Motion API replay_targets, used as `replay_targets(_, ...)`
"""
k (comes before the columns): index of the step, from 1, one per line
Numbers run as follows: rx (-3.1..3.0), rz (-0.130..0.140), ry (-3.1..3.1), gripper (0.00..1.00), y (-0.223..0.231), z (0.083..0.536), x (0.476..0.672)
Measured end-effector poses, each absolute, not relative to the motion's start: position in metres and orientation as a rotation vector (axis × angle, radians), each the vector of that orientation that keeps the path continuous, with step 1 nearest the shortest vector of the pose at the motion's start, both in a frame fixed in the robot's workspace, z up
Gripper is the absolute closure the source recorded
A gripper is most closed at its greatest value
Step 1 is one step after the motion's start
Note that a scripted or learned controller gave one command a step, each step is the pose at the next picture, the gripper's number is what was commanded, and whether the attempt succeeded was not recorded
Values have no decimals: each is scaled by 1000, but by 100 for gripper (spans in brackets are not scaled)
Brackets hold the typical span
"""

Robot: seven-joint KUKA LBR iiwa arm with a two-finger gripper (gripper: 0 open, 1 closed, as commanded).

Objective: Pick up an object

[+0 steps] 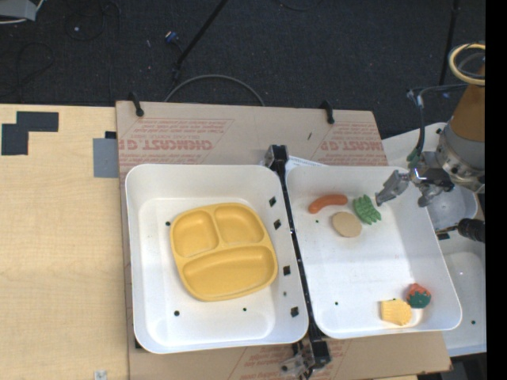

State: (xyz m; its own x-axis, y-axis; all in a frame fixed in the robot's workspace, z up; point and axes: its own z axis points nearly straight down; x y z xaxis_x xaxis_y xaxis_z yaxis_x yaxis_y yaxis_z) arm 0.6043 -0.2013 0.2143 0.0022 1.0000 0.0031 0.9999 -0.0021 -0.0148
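The right white bin [372, 267] holds an orange sausage [327, 203], a green ridged piece [366, 210], a beige round piece [346, 225], a yellow wedge [396, 312] and a small red and green item [419, 296]. My gripper [410, 187] hangs over the bin's upper right edge, open, with one finger [390, 188] to the left and the other [428, 192] to the right. Nothing sits between them. The left fingertip ends just right of the green ridged piece.
The left white bin [150, 212] carries a yellow divided plate [223, 251]. A black divider clip strip [287, 236] runs between the bins. Cardboard [238, 137] lies under and behind both bins. The wooden bench top [55, 236] stretches to the left.
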Motion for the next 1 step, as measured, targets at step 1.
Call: replay_targets(1, -2221, 1, -2221, 0, -201, 222, 607)
